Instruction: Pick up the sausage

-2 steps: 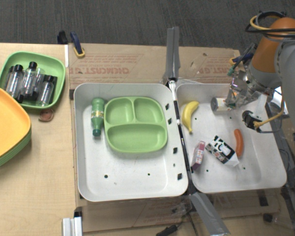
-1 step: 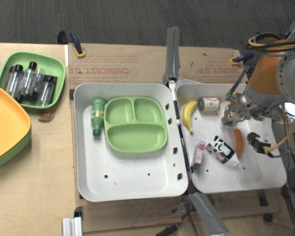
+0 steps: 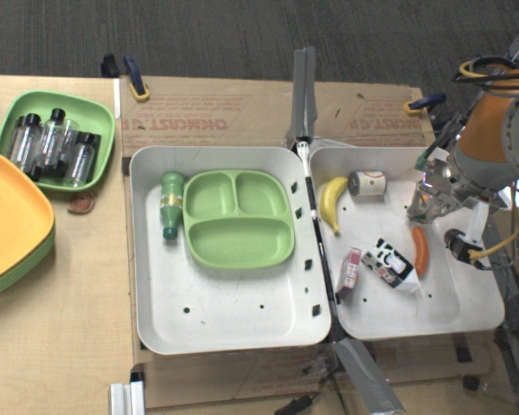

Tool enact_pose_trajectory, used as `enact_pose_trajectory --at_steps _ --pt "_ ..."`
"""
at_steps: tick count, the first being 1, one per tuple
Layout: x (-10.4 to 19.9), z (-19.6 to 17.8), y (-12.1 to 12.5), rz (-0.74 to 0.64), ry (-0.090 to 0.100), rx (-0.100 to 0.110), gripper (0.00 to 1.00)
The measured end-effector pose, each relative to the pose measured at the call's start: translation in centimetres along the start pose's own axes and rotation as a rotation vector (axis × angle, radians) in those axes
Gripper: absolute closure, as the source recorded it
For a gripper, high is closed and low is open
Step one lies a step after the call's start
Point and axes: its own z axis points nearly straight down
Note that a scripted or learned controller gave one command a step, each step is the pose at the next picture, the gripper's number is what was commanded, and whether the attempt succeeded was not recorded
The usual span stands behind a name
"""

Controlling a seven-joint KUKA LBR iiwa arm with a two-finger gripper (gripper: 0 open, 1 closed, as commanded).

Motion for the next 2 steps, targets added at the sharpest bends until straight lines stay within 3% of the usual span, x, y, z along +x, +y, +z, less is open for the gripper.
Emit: enact_pose_trajectory --at_steps 1,2 --pt "-0.7 -0.2 -3.7 -0.241 -0.007 -0.018 1.0" --pt "-1.9 -0.2 -6.3 -0.423 -0.008 -0.017 1.0"
